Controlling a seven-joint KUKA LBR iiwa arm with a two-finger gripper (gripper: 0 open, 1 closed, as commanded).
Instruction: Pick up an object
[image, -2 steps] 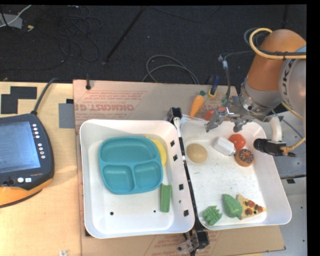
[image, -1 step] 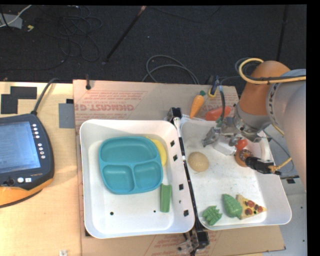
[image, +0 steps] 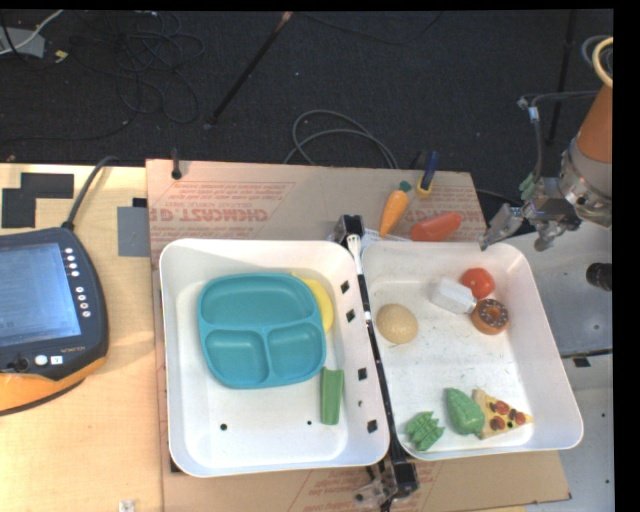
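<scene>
My gripper (image: 518, 232) hangs above the far right corner of the right bin (image: 555, 400), open with nothing between its fingers. Just below it in that bin lie a red tomato (image: 478, 280), a white block (image: 451, 295) and a brown donut (image: 490, 317). A beige round bun (image: 397, 324) sits near the bin's left wall. At the front are a pizza slice (image: 503, 412) and two green leafy pieces (image: 463, 411) (image: 424, 431).
The left bin (image: 190, 420) holds a teal divided plate (image: 262, 329), a yellow piece (image: 321, 300) under its edge and a green stick (image: 331, 396). A carrot (image: 395, 208) and a red pepper (image: 436, 227) lie on cardboard behind the bins. A control pendant (image: 40, 310) sits far left.
</scene>
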